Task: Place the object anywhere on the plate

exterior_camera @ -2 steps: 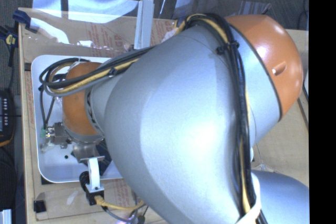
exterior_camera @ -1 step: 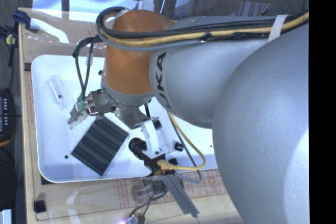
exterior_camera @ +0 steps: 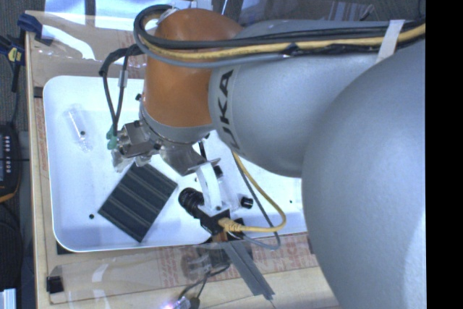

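Observation:
A dark ribbed rectangular slab lies tilted on the floor of the left white bin, toward its front. A small clear plastic tube lies near the bin's left wall. My gripper hangs below the orange wrist band, right above the slab's upper corner; whether it touches the slab is hidden by the wrist hardware. The tube is well to the gripper's left, apart from it.
The grey arm covers the right half of the view and the second bin. Black and yellow cables loop from the wrist over the bin's front rim. The bench's wooden edge runs down the left.

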You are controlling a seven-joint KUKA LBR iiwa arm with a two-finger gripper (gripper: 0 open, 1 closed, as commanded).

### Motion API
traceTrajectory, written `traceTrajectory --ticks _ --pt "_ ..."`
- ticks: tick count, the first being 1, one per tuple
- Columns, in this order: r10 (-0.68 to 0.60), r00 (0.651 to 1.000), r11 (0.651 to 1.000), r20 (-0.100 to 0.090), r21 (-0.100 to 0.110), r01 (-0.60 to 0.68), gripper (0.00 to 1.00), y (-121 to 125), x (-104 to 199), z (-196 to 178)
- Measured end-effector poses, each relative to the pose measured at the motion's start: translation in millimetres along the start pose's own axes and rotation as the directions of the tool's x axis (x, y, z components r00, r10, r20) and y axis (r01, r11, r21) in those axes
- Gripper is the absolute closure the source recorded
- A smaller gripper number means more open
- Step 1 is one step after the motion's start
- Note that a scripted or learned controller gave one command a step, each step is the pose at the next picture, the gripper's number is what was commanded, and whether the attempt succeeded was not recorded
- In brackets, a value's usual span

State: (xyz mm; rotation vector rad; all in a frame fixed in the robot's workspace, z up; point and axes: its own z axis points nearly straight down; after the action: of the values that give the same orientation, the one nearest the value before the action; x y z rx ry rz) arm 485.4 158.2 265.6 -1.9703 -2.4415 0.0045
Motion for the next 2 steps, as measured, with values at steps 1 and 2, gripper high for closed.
traceTrajectory --ticks 1,2 --pt "0.354 0.935 0.935 -0.002 -0.003 -0.354 1.0 -1.4 31.4 172.0" --pt "0.102 0.995 0.995 0.001 -0.003 -0.102 1.0 -12.3 -16.2 111.4"
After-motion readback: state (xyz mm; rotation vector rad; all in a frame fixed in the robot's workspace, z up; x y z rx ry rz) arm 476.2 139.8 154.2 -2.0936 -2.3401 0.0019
